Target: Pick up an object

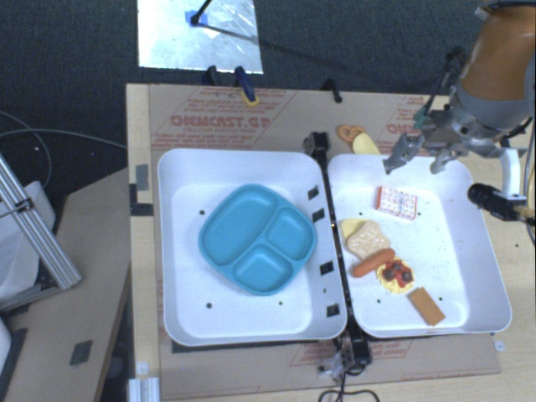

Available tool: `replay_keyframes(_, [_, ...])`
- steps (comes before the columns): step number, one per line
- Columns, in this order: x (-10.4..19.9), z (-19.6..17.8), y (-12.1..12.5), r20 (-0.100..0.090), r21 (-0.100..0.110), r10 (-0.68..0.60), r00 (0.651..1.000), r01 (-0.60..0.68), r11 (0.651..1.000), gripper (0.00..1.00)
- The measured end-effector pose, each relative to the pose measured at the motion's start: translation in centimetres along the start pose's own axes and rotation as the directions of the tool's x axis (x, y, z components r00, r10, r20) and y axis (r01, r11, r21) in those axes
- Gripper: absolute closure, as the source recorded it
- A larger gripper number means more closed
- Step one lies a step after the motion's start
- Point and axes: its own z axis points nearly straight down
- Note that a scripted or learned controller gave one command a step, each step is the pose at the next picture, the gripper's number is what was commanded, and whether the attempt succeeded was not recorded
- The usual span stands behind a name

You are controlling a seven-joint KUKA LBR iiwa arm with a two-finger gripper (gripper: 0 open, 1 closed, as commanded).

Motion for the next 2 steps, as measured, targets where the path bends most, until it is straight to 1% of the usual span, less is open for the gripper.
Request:
replay_keyframes(1, [15.5,4.8,3.6,-0.008,0.002,-0.014,1.0,0.014,1.0,0.0])
replay_keyframes(2, [22.5,-2.9,0.4,-0.006,-0.006,-0.01,1.0,0.01,1.0,0.0])
